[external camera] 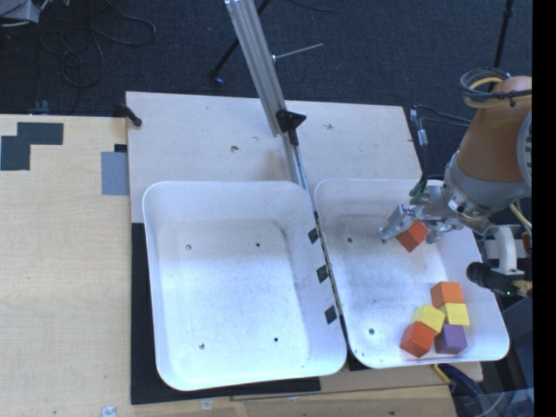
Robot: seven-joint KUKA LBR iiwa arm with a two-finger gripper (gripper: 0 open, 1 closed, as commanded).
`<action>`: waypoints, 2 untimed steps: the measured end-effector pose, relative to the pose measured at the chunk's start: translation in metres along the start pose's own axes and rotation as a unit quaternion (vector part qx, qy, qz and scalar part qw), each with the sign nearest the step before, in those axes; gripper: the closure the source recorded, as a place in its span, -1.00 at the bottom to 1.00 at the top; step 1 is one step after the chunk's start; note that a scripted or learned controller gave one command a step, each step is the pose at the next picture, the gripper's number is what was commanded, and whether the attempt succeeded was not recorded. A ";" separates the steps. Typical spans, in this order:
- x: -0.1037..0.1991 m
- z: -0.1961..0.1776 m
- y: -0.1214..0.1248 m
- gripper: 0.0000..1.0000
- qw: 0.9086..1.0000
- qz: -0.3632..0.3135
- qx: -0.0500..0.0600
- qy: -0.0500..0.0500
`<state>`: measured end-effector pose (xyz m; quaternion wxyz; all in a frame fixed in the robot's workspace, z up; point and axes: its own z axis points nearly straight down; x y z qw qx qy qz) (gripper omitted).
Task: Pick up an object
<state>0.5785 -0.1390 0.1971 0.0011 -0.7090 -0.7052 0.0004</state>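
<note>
Orange-red block sits between the fingers of my end effector, so I read the grip as closed on it, held over the right bin toward that bin's one o'clock area. I can't tell whether the block is clear of the bin floor or touching it. The arm comes in from three o'clock. At the right bin's five o'clock corner I see a cluster of blocks touching one another: an orange one, two yellow ones, a purple one and another orange-red one. The left bin lies at nine o'clock on the worktop.
</note>
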 end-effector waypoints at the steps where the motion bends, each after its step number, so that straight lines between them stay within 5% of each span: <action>1: 0.003 0.035 0.006 -1.00 1.000 -0.001 0.003 0.000; 2: -0.055 0.059 0.064 -1.00 1.000 -0.001 -0.001 -0.002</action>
